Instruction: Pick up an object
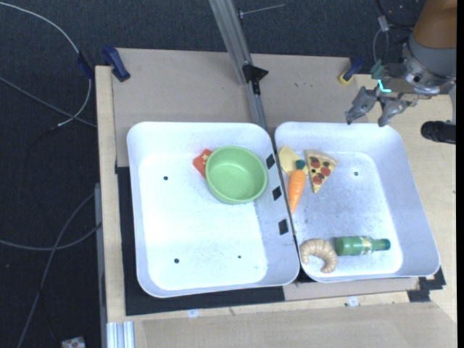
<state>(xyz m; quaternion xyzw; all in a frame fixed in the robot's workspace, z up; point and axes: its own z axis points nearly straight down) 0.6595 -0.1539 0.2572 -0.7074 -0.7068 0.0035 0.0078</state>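
Nearest the camera, in the right bin (417,216), a toy croissant (320,254) lies against the near wall, with a green bottle (360,246) on its side just to its right, cap pointing right. Both rest flat, as loose items would after being dropped in; the bottle's round body suggests it may roll under a careless pinch.

Further in, against the divide between the bins, a toy carrot (296,185) lies lengthwise, tip toward the near side. A pale yellow piece (288,158) sits touching its far end, and a pizza slice (319,169) lies just to the right. These three are crowded together, so a grasp there risks catching more than one.

On the left, the left bin (156,216) holds a green bowl (235,173), upright, with a red item (201,162) partly hidden behind its left rim.

Farthest, the claw (369,110) hangs above the far rim of the right bin, over the worktop (304,85), its two fingers spread wide with nothing between them. It stands well apart from every object. No pick has been made; judging by position, the pizza slice is the closest candidate.
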